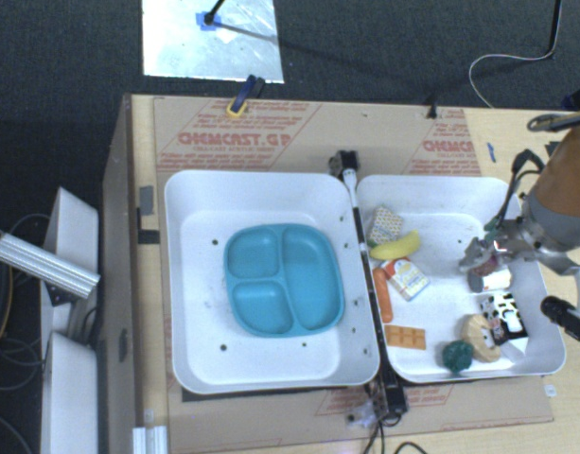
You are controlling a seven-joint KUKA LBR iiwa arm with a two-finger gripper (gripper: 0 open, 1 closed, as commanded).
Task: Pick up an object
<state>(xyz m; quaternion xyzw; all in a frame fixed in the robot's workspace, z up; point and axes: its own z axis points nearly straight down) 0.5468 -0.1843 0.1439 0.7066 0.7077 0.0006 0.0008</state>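
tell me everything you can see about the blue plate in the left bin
The blue plate is a light blue divided tray, seemingly plastic, with rounded corners and three compartments: two smaller ones on its left and one long one on its right. It lies flat, slightly rotated, near the middle of the left bin, resting on the bin's white floor. All compartments look bare, and nothing else touches it.

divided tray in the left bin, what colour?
Light blue. The divided tray shows plainly in the camera view, sitting in the left bin.
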